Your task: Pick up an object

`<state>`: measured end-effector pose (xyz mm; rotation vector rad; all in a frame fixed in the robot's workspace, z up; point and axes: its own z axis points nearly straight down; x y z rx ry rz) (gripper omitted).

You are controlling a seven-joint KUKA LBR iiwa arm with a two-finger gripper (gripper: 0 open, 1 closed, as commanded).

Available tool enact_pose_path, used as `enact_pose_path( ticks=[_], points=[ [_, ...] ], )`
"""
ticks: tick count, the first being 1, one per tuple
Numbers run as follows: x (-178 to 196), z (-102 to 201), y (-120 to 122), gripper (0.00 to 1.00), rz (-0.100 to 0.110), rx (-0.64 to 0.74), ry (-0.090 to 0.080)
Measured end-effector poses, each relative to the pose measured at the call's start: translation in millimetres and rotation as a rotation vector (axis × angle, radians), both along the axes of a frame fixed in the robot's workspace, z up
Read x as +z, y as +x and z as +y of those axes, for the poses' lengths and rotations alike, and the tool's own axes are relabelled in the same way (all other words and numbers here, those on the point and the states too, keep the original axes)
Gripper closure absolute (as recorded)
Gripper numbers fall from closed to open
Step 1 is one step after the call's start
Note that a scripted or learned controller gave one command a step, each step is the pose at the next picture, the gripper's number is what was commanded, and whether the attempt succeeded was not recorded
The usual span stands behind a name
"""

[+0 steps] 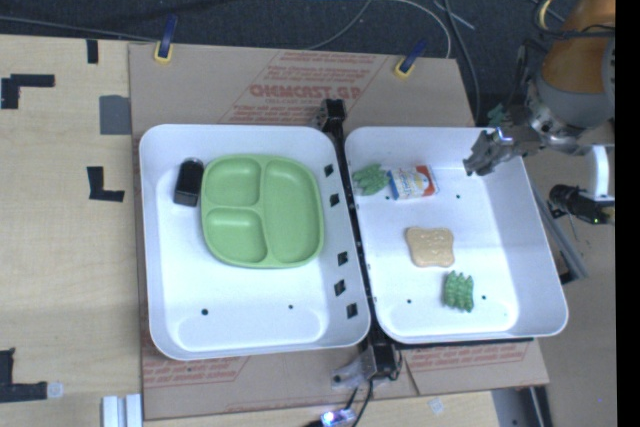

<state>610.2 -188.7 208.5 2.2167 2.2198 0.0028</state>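
Four small objects are seen in the right bin point(520, 245): a green leafy piece point(369, 179), a white, red and blue carton point(411, 182) with unreadable print, a tan toast slice point(430, 247), and a green cluster point(458, 291). The gripper point(482, 155) is positioned over that bin's far right edge, nothing held. Partly legible red lettering is printed on the cardboard point(300, 90).

Two white bins point(160, 245) point(520, 245); one green divided plate point(262, 212); one black block point(188, 182); two green toys point(369, 179) point(458, 291); one carton point(411, 182); one toast slice point(430, 247).

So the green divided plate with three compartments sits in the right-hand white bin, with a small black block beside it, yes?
Not quite. The camera view shows the green divided plastic plate in the left-hand shallow white bin, not the right-hand one. The rest holds: it has three compartments, and the small black block lies beside it, at its left edge.
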Motion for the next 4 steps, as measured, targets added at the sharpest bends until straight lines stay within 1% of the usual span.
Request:
enact_pose_path(
  ticks=[1, 2, 3, 4],
  points=[
    [35, 0, 1, 1.0, 0.001, 0.0, 0.001],
    [36, 63, -3, 1.0, 0.005, 0.003, 0.002],
    [38, 119, -14, 1.0, 0.006, 0.005, 0.003],
    [36, 167, -22, 1.0, 0.007, 0.004, 0.003]
  ],
)
